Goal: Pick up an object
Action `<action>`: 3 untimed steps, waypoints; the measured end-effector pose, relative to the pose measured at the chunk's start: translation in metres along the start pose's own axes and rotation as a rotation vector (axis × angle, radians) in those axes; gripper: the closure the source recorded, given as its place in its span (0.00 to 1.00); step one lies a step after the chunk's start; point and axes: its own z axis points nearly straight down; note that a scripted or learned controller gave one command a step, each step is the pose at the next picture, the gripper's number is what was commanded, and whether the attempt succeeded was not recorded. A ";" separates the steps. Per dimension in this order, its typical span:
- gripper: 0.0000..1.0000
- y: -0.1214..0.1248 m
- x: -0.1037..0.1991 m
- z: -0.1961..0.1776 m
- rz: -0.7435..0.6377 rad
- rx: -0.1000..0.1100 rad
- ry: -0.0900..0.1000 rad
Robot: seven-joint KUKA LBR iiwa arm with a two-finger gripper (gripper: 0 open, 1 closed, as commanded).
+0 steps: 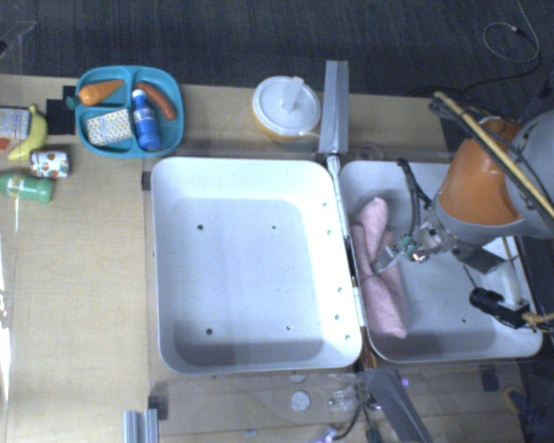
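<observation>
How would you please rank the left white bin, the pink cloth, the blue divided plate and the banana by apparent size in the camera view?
1. left white bin
2. blue divided plate and pink cloth: look alike, so unranked
3. banana

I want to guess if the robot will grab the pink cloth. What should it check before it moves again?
1. Something to pick in reach: ok. A pink cloth lies in the right bin, along its left wall.
2. End effector near the cloth: ok. It sits right at the cloth's right edge, around its middle.
3. Cloth between the fingers: cannot tell. They are too small and blurred here.
4. Cloth clear of other things: ok. Nothing else lies on it.
5. Room to lift: probably ok. The divider between the bins runs close along the cloth's left side, so a straight-up lift looks safest.
</observation>
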 end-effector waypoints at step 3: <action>0.00 0.098 -0.061 0.006 0.426 0.016 0.008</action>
